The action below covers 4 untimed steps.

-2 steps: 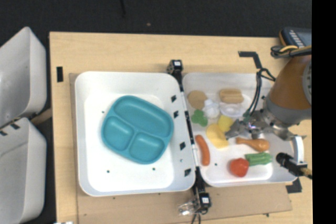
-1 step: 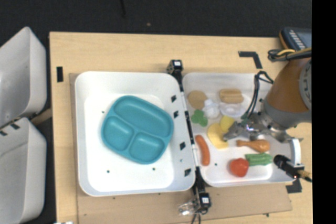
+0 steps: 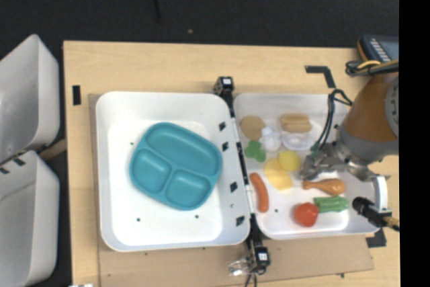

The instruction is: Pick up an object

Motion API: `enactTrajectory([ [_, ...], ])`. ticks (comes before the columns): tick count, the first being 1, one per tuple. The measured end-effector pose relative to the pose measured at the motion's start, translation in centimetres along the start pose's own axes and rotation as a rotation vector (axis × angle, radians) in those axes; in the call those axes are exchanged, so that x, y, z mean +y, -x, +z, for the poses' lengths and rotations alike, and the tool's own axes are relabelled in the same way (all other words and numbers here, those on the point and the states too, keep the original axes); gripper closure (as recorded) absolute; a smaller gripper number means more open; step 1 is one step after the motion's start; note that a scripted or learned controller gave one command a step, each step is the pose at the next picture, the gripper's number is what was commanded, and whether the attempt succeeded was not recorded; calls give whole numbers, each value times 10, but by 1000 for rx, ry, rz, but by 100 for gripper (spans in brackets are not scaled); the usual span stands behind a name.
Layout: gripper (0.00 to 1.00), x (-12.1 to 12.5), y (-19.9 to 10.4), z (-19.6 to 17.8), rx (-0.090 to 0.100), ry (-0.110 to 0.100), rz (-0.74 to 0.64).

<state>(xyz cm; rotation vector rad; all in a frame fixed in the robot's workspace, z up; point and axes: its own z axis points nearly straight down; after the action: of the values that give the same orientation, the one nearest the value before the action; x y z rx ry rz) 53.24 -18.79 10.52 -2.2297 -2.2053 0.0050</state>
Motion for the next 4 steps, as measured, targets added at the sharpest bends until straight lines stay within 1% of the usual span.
enactTrajectory([
  [1,100,5,9,-58,-4,10,-3],
  [2,100,3,19,-104,-4,8,0],
  [3,100,4,21,-135,-3,7,-10],
  [4,100,15,-21,-130,-1,4,-17],
])
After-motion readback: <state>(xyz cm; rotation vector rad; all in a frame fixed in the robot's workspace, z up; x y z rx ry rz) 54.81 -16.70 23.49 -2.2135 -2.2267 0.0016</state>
